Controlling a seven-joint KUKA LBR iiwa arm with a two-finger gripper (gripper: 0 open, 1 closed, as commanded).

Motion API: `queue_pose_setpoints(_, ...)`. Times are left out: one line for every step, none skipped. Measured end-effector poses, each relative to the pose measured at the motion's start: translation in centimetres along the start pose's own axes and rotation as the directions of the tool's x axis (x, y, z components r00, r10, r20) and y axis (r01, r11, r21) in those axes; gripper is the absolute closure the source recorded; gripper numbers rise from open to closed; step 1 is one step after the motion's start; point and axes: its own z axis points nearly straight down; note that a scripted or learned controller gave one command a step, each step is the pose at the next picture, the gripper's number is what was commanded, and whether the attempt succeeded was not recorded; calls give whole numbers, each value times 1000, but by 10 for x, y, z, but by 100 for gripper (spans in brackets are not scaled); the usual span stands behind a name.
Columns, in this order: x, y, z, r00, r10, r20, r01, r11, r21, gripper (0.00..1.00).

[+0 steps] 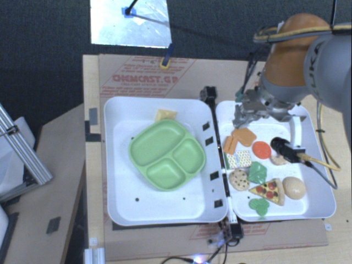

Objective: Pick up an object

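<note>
From where I stand, the tool [240, 116] hangs over the far left corner of the right bin [322, 202], just above an orange cracker-shaped toy [242, 136] that lies flat among other play food; it looks light, stiff and thin, so I judge a pinch across its narrow edges the surest hold. The wrist housing hides the tool's tip, so I cannot tell whether it is open or closed, nor whether it touches anything

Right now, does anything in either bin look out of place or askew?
Mostly tidy. The yellow piece lies alone in the left bin, tucked behind the green divided plate, while the other toy foods cluster in the right bin.
</note>
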Motion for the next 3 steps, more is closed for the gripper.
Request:
queue_pose_setpoints(50,-7,-9,1000,0,-1,0,1000,-2,100)
queue_pose_setpoints(49,3,-8,1000,2,1,-2,1000,-2,100)
queue_pose_setpoints(47,7,4,1000,6,2,-6,1000,0,100)
